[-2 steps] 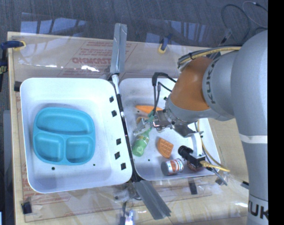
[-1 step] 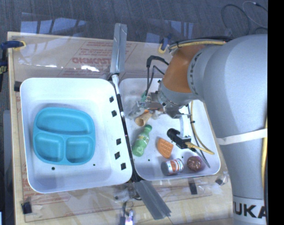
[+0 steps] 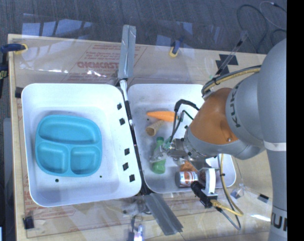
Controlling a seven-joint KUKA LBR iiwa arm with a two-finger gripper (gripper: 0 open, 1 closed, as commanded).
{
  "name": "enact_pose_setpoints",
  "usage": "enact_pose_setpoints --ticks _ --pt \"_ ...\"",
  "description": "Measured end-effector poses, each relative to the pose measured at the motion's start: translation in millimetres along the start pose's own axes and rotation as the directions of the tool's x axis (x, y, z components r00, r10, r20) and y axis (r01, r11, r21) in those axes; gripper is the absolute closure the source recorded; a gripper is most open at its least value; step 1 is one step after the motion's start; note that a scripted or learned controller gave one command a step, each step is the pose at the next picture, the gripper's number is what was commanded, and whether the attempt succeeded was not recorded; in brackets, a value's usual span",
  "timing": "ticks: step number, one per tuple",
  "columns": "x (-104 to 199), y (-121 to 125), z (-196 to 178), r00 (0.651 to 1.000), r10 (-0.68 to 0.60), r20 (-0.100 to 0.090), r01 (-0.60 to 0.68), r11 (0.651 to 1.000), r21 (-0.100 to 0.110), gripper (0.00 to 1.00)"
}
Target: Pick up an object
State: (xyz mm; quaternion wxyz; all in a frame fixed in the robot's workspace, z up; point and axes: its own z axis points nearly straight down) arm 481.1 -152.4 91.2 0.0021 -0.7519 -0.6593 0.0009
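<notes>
Right bin (image 3: 141, 134) — carrot (image 3: 161, 116), cork (image 3: 151, 130), green bottle (image 3: 159, 157), can (image 3: 187, 178).

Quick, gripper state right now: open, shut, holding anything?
Gripper: cannot be told; it sits low in the right bin, at the green bottle.

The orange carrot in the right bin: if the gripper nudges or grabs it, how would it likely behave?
The carrot lies on its side, tapered and rounded, so a push would probably roll or swing it. It looks smooth, maybe toy plastic, so likely light, stiff and a bit slippery. It rests apart from the cork-like piece, so neighbours probably won't block it.
</notes>
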Motion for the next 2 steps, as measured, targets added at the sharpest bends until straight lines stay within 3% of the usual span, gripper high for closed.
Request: enact_pose_setpoints --ticks 1,2 --pt "0.1 0.6 -9.3 1.0 -0.006 0.001 0.006 1.0 0.0 1.0" --pt "24.1 6.4 -140.8 0.997 -0.083 0.002 0.083 0.997 -0.004 1.0"
